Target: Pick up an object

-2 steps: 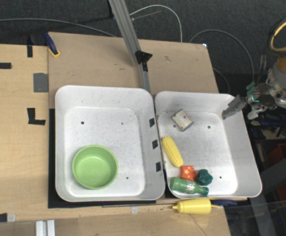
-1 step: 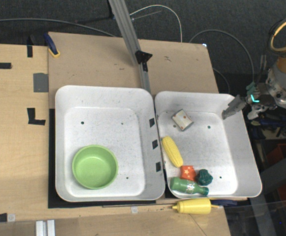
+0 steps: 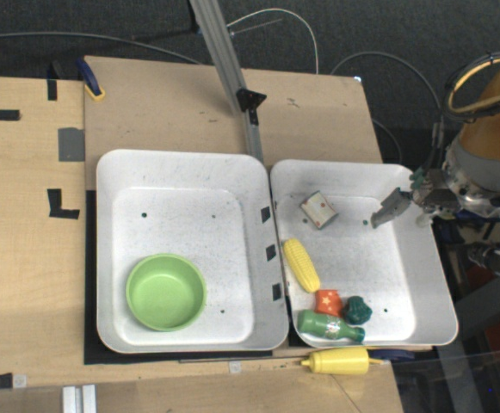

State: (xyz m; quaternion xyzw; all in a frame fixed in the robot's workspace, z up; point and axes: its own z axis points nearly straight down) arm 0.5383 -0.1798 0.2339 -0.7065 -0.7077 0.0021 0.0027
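Observation:
The right bin [image 3: 422, 317] holds a small tan-and-grey block [image 3: 317, 209] near its back. A yellow corn cob [image 3: 301, 263] lies by its left wall. A red piece [image 3: 328, 301], a dark green piece [image 3: 356, 310] and a green bottle [image 3: 329, 326] crowd the front. My gripper [image 3: 398, 216] hangs over the bin's right side, to the right of the block and apart from it. It is open, with nothing between its fingers.
A green bowl [image 3: 166, 292] sits in the front left of the left bin [image 3: 181, 175]. A yellow bottle [image 3: 340, 361] lies on the bench just outside the right bin's front rim. A metal pole [image 3: 224, 46] slants over the back.

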